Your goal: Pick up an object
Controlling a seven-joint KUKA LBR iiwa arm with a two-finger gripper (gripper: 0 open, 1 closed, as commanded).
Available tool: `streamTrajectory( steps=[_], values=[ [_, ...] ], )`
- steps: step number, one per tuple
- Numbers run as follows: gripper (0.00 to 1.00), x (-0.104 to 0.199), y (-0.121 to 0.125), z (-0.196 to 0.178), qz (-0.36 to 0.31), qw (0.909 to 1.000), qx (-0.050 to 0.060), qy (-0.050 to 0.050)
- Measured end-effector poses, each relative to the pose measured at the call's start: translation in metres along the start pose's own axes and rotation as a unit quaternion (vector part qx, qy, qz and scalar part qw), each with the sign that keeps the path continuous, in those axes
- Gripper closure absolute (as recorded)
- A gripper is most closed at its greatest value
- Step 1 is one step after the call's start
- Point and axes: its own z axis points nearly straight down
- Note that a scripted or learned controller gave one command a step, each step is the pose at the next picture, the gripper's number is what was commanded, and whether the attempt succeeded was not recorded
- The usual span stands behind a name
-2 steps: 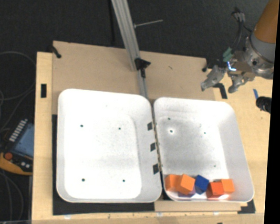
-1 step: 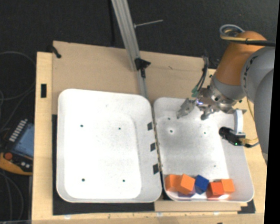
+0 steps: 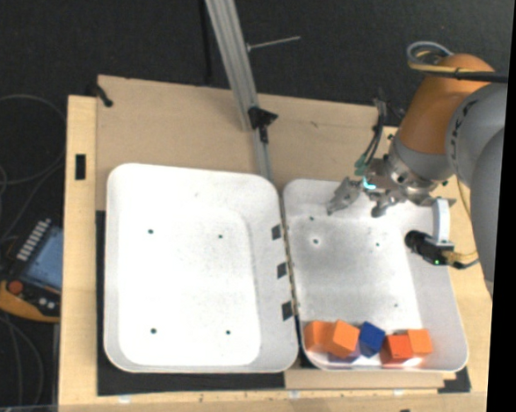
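My gripper hangs over the far edge of the right bin, its two fingers spread apart with nothing between them. Along the bin's near wall lies a row of blocks: an orange block, a blue block and another orange block. A purple piece peeks out under the first orange block. The gripper is well away from all of them, toward the back of the bin.
The left bin sits beside the right one, joined by black clips. A slanted metal rail rises behind the bins. A black cable plug hangs off the wrist at the right bin's edge.
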Motion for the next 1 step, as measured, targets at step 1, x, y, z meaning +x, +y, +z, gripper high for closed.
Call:
streamTrajectory(
  steps=[1],
  values=[
    [0.00, 0.0138, 0.0150, 0.0515, -0.002, 1.0000, 0.002, 0.001]
  ],
)
